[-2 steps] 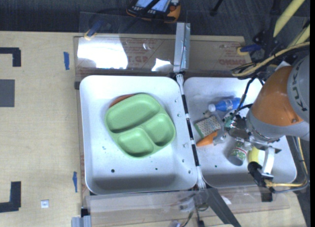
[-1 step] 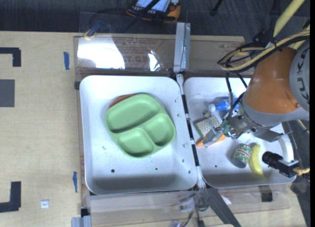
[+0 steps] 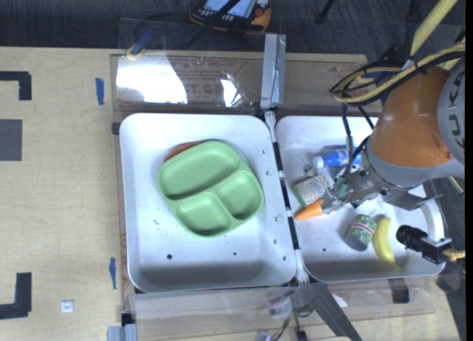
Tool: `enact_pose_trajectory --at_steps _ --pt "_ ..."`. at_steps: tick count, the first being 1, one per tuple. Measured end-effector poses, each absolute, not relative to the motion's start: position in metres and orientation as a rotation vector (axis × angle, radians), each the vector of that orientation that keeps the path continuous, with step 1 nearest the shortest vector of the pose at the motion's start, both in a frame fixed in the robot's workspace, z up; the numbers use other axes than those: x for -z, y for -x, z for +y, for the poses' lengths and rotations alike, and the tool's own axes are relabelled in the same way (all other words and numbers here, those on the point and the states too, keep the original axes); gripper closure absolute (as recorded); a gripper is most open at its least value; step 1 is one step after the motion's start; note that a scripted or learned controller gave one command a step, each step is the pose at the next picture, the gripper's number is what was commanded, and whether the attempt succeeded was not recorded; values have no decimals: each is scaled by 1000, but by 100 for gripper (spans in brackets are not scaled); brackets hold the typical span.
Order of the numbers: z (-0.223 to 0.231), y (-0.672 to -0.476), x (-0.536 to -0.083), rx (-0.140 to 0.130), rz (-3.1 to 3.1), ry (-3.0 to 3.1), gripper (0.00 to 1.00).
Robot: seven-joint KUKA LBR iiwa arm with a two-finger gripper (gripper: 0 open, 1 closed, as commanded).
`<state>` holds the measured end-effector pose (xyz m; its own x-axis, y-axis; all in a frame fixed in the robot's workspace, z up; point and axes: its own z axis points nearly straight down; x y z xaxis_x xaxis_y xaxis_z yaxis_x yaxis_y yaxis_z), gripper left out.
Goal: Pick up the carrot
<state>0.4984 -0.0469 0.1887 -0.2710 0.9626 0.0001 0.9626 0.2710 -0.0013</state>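
Observation:
The carrot (image 3: 308, 211) is a small orange piece lying in the right bin (image 3: 325, 258), near its left wall, with its pointed end toward the left. My gripper (image 3: 335, 197) is low in that bin, right at the carrot's thicker right end and touching or nearly touching it. The grey wrist and orange band (image 3: 410, 129) rise behind it to the right and hide part of the bin's back right. Whether the carrot is gripped is unclear from this angle.
Around the gripper lie a silvery packet (image 3: 312, 186), a blue bottle (image 3: 334, 159), a green can (image 3: 361, 231) and a banana (image 3: 384, 240). A green divided plate (image 3: 211, 188) rests in the left bin (image 3: 140, 206), with something orange (image 3: 179, 149) under its back edge.

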Motion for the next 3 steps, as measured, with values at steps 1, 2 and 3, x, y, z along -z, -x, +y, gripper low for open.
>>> enact_pose_trajectory --at_steps 1,2,3 --pt "-47 -498 -189 -2 -2504 1896 0" --pt "-126 -509 -130 -1 -2596 1764 0" --pt "-112 -520 -101 12 -2790 1535 0"
